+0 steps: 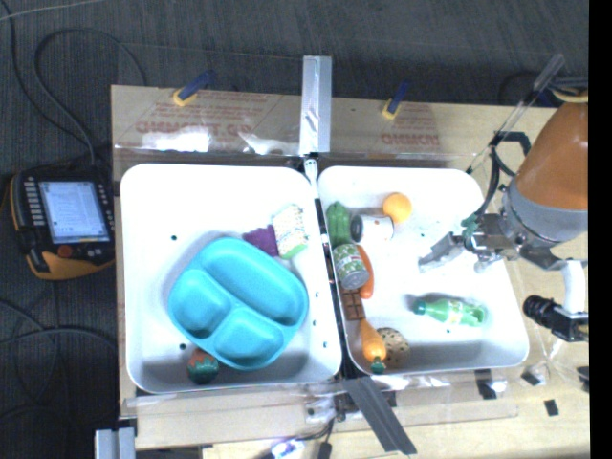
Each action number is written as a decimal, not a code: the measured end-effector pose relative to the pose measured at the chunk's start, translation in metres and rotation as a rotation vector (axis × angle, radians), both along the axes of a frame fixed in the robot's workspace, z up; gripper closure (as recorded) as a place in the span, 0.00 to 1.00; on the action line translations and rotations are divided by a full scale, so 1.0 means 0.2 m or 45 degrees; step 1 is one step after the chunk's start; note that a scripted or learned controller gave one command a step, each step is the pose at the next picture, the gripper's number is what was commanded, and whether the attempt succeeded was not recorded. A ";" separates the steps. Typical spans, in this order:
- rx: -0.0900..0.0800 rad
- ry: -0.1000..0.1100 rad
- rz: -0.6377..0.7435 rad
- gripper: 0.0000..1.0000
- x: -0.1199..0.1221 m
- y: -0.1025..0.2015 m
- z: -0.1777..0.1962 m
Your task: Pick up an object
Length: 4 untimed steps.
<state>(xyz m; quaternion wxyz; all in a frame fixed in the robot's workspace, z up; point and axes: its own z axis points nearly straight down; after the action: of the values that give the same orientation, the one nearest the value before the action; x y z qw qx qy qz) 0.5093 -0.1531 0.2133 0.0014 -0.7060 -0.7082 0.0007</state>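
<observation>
From the camera above the bench, the arm [559,175] reaches in from the right over the right-hand bin [497,347], and its gripper [442,253] hangs above the bare middle of that bin, near its right wall. Its two fingers stand spread apart with nothing between them. The likeliest thing to pick is the green bottle [449,309], which lies on its side on the bin floor toward the bin's near right corner, just below the gripper in the view. Its long axis runs roughly left to right, parallel to the bin's near rim, so the fingers would probably need to close across its narrow width. An orange ball [397,205] sits toward the far rim, and a blue tray [239,301] fills much of the left-hand bin [153,189].
</observation>
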 end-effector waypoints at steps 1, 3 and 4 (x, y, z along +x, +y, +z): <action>-0.005 -0.003 -0.290 0.00 -0.02 0.04 0.52; -0.001 -0.019 -0.267 0.00 -0.11 0.07 -0.62; 0.004 -0.018 -0.374 0.00 -0.10 -0.02 -0.62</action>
<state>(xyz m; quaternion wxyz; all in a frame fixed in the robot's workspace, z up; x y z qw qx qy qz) 0.4888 -0.1569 0.0899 -0.0024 -0.8020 -0.5973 -0.0056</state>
